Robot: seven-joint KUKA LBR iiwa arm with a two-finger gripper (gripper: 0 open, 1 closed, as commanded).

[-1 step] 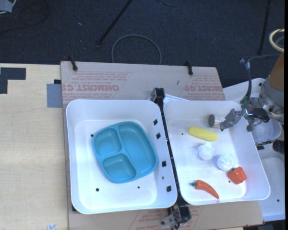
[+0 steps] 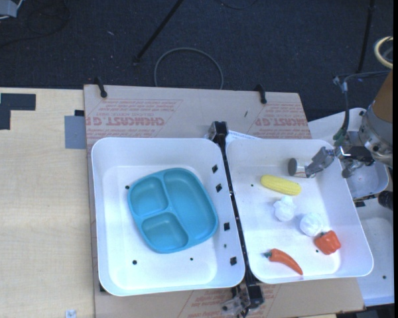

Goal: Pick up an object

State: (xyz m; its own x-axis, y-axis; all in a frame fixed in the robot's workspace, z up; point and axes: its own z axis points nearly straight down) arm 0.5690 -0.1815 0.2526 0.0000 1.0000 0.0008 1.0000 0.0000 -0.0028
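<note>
So far nothing has been lifted: the pincer (image 2: 318, 161) hangs over the far part of the right bin (image 2: 358, 260), with no object between its fingers, and I judge the pick as yet to begin. How wide it stands I cannot tell from this slant. Every candidate lies loose on the floor of that bin. Nearest the pincer, just on its near-left side, is a yellow corn cob (image 2: 280, 185), smooth, elongated and rounded at both ends, probably plastic. Nearer the viewer sit two white lumps (image 2: 284, 209) and (image 2: 310, 224), knobbly and matte, their make unclear. Beside the second one is a red-orange pepper (image 2: 327, 242), glossy and blocky. An orange carrot (image 2: 284, 260) with a dark green tip, slim and tapering, lies at the near side. A small grey round piece (image 2: 293, 166) rests close to the pincer; what it is I cannot say. The left bin (image 2: 113, 177) carries a teal divided plate (image 2: 172, 209), hard, shiny plastic with three compartments
</note>
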